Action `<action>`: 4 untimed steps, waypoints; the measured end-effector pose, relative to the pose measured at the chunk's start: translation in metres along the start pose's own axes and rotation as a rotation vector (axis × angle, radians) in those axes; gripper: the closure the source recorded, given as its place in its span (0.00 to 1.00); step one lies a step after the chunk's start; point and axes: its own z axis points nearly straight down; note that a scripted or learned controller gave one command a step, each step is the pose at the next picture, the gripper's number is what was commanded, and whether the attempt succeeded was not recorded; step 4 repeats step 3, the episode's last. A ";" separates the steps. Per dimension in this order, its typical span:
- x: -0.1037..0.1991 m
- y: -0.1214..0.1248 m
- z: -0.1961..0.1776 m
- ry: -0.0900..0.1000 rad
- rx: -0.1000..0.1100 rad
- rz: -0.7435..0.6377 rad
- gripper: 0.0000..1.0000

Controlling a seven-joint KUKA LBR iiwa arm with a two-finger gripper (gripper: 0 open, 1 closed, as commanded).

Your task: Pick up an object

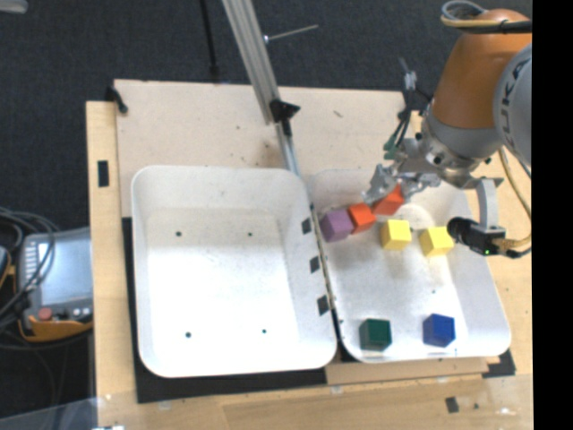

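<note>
The arm (pixel 474 79) leaned in over the right bin (pixel 474 330), its orange band high above the wrist. The gripper (pixel 387 191) hung low at the bin's far end, and I could not tell from where I stood how its claw was set, wide or narrow, or whether it had anything.

Taking the orange block (pixel 362 215) as my mark: it lay just below the gripper's tip, close enough that they seemed to touch. A second orange-red piece (pixel 390 202) sat right beside it, up against the gripper. The purple block (pixel 337 225) pressed against the orange block on the side toward the left bin (pixel 224 186). The first yellow block (pixel 395 234) sat just beside the orange block on the other side, slightly nearer me, and the second yellow block (pixel 436 240) lay a little beyond that. The green block (pixel 376 333) and the blue block (pixel 439 329) sat well apart from the orange block, at the bin's near edge.
</note>
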 end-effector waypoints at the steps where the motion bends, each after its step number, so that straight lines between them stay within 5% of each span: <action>1: 0.059 -0.003 0.013 0.000 0.000 0.000 1.00; 3: 0.161 0.000 0.015 0.000 -0.001 0.000 1.00; 4: 0.161 0.000 0.015 0.000 -0.001 0.000 1.00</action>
